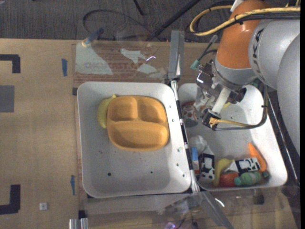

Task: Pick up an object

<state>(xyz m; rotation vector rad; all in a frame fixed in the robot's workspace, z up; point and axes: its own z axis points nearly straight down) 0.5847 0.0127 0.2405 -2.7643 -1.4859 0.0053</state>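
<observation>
Two bins from the overhead camera view, and the action is on the right. The gripper [200, 108] is low in the right bin [275, 142], at its upper left, just beside a small red-and-white object [189, 111] that sits against the wall shared with the left bin [86, 142]. Spread or closed? Can't make it out from up here, and nothing shows as held.

That little piece looks like the nearest target. Being tight to the wall, it wants a straight drop with the jaws lined up along the wall, not across it.

Easier pickings sit along the near edge: a black-and-white block [206, 165], a yellow piece [221, 168] and a green toy [248, 178], all touching. Over left, an orange divided plate [138, 122] lies well apart.
</observation>
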